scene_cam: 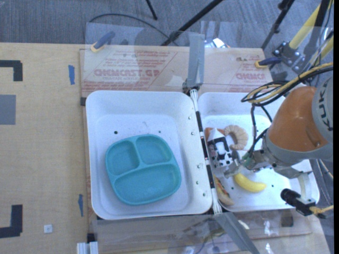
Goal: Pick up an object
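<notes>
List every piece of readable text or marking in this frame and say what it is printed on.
"CHEMCAST GP", red, repeated on the film of the clear sheet behind the bins; the smaller print beneath is too blurred to read.
Red print on the right sheet: too blurred to read.
"KU", letters cut off at the frame edge, on the arm.

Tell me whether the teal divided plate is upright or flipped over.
Upright. The teal divided plate lies flat in the left bin with its three compartments facing up.

arm (302, 126) cut off at right edge, covering right bin (233, 102) partly
</notes>
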Robot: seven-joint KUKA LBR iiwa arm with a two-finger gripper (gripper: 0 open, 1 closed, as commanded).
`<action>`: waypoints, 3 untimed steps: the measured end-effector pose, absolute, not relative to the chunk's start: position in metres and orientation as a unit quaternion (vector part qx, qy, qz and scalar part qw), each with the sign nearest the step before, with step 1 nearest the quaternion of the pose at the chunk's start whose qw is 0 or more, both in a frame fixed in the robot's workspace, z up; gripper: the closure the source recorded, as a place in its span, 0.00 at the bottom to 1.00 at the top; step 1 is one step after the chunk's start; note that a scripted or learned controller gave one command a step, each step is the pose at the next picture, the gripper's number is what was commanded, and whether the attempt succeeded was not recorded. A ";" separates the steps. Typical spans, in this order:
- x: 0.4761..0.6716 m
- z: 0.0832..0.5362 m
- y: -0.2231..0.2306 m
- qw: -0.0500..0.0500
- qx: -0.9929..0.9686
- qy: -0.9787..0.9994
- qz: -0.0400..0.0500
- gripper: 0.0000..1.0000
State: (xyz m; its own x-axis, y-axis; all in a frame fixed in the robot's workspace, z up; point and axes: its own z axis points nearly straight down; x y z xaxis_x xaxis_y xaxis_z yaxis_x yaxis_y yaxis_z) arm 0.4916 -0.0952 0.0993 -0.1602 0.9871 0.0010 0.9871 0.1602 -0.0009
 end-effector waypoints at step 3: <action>0.564 0.185 -0.049 0.000 -0.722 -0.692 0.000 1.00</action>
